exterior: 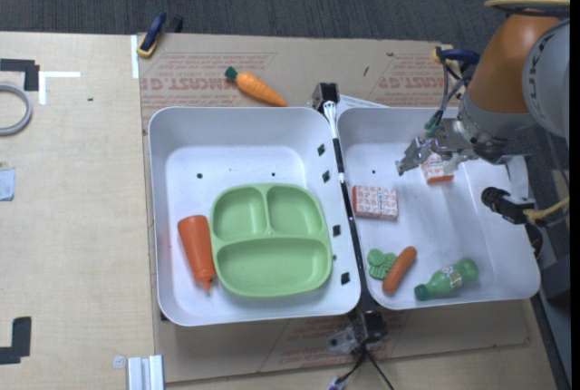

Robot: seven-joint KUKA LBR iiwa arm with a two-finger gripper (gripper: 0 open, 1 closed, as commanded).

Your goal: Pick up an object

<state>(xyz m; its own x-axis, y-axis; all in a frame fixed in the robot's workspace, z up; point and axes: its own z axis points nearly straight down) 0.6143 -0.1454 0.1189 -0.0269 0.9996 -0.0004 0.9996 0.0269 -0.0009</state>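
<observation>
So the arm (517,80) is reaching into the right bin (507,288) from its right edge, and the gripper (437,157) sits up near the bin's back wall; there's a small white and red carton (439,170) right at the fingertips, and it looks like the fingers are clamped around its top, though the view is busy there so I'd call that a likely grip, not a sure one; the carton seems lifted a bit off the floor, judging by how it hangs under the wrist.

Everything else in that bin is well apart from the gripper: a red patterned box (375,202) near the left wall, a sausage (399,269) lying slantwise toward the front touching some green slices (380,265), and a green bottle (447,280) on its side in the front right corner; probably just dumped in loose as pick targets.

The left bin (172,288) has a green tray (271,240) in the middle with an orange cone (197,250) lying along its left side; a toy carrot (256,87) lies on the cardboard behind the bins, out of play.

If the grip is real, my guess is the pick is mostly done and the risk is the carton slipping from a shallow pinch.
</observation>
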